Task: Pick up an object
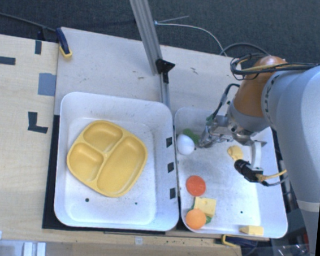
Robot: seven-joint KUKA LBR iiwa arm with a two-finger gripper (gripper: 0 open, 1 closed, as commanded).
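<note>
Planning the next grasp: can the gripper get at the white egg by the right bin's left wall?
Probably yes. The gripper hangs just right of the white egg, nothing lying between them. The bin wall close on the egg's left may crowd the approach.

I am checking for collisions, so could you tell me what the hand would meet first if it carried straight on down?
Probably the green item below the hand, beside the white egg; depth is unclear.

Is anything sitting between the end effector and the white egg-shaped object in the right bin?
Nothing visible does. The end effector is low at the right bin's upper left, and the white egg-shaped object lies just to its left. A green item sits above the egg, off that line.
</note>
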